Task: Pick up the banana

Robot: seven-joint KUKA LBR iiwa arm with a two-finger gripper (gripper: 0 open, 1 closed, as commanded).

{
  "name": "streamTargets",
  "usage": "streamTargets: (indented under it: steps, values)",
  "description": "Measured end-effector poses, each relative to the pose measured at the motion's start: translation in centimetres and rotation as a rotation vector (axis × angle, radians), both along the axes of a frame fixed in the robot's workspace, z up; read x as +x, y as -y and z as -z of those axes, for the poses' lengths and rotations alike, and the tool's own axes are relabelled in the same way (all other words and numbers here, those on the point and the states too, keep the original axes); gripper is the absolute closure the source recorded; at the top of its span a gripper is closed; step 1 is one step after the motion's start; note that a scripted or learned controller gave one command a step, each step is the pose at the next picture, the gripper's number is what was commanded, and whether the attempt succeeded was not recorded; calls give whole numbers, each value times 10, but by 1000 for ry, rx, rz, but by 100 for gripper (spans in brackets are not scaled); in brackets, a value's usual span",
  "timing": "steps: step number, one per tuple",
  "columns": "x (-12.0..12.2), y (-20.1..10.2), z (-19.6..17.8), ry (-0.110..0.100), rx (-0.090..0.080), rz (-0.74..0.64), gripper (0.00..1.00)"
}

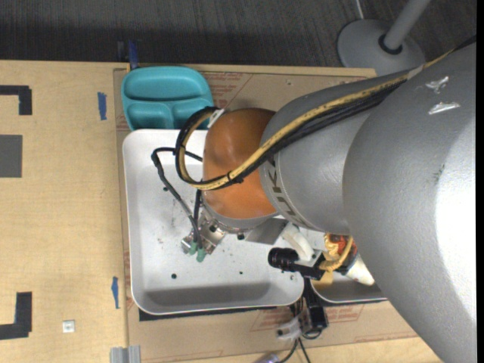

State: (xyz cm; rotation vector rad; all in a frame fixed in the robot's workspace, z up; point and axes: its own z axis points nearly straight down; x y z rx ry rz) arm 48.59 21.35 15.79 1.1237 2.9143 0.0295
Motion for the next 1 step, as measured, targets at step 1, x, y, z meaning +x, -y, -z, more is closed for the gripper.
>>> streamTargets:
  steps: [1]
  values:
    - [1, -1, -10, 3, 1, -1, 100]
